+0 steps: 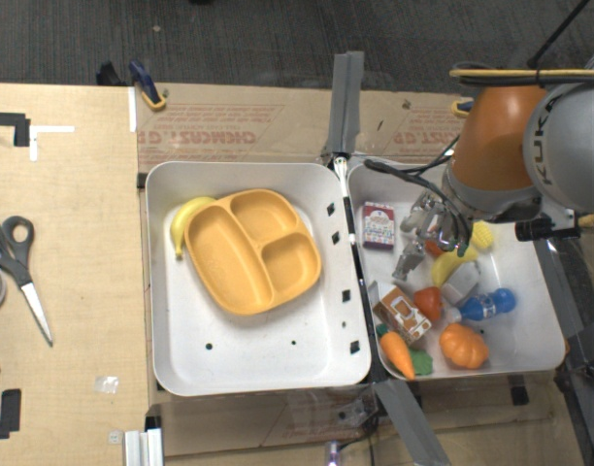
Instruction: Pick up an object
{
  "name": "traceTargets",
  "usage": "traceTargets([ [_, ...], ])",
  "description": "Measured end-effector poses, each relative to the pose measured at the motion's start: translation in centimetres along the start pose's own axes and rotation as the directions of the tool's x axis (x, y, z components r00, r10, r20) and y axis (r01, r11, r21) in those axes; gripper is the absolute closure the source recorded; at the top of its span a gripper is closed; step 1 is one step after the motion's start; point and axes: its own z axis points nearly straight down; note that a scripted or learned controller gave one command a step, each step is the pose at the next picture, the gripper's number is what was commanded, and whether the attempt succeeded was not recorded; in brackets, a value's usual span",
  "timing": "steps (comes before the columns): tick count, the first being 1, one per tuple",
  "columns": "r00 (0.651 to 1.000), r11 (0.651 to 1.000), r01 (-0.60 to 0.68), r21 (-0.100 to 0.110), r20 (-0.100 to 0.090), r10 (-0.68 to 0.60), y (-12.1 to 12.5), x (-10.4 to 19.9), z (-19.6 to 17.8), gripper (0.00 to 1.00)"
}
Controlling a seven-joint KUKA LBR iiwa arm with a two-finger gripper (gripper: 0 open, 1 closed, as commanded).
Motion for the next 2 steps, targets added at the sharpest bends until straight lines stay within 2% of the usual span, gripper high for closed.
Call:
traceTargets([
  [1, 0.989, 0.989, -0.149, 0.0, 0.0, 0.149, -1.67, 2.94, 0.01, 0.0],
  [2, 0.989, 0.989, -0.145, 0.0, 0.003, 0.145, -1.61, 2.83, -0.96, 1.0],
])
